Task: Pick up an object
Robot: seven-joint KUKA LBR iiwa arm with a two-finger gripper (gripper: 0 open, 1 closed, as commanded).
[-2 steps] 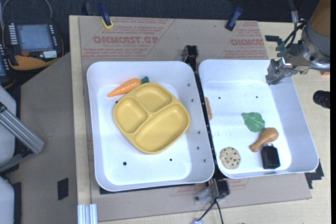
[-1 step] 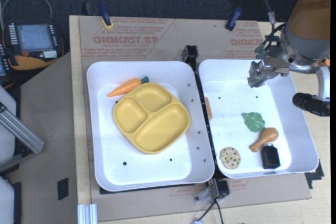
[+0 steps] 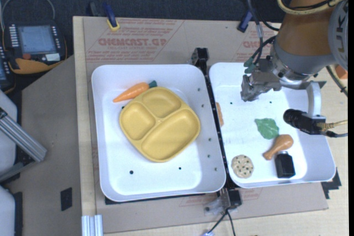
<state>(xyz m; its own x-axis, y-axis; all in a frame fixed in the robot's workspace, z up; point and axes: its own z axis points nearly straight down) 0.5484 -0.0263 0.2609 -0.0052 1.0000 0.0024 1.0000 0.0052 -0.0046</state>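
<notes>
Arm over the right bin, nothing picked yet.

Nearest in the right bin lie a cookie and a small black block, well apart; just beyond them sits a drumstick, then a green leaf, near each other but not touching. The drumstick looks the likeliest pick: probably light, stiff plastic, a bit slick, best pinched across its narrow shank rather than the rounded end. The leaf seems thin and flat, hard to get under. Farther back, the gripper hangs over bare bin floor, apart from every item; whether its fingers stand wide or narrow, I cannot tell. In the left bin a yellow tray rests, with a carrot touching its far left edge.
</notes>
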